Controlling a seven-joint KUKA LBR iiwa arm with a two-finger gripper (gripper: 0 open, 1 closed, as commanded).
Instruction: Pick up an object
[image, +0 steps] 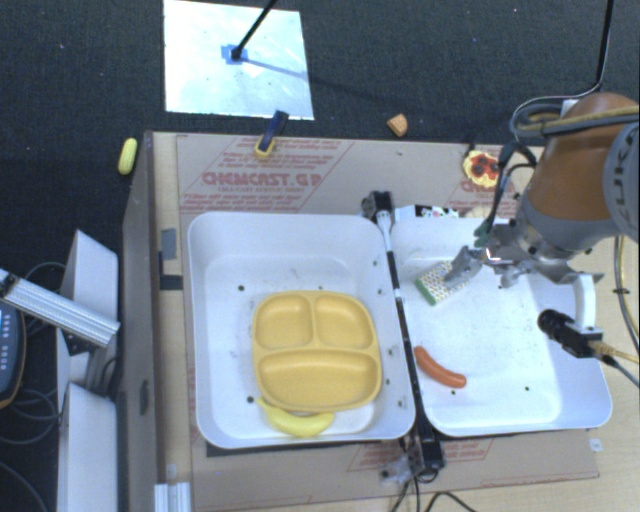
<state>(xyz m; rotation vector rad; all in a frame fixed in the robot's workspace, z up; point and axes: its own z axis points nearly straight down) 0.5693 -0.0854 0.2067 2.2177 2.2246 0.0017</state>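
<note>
gripper (462, 268) jaws: cannot tell | sponge (434, 284) touching, light, soft | you grip its 2 long sides

Smooth white plastic bins (300, 240) on brown printed cardboard (300, 165); the left one holds a glossy yellow plastic tray (316, 350).

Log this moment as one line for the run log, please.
end effector: over right white bin, at small green-and-white block | grasp: unconfirmed | orange sausage-shaped toy: loose in right bin | yellow divided plastic tray: left bin
</note>
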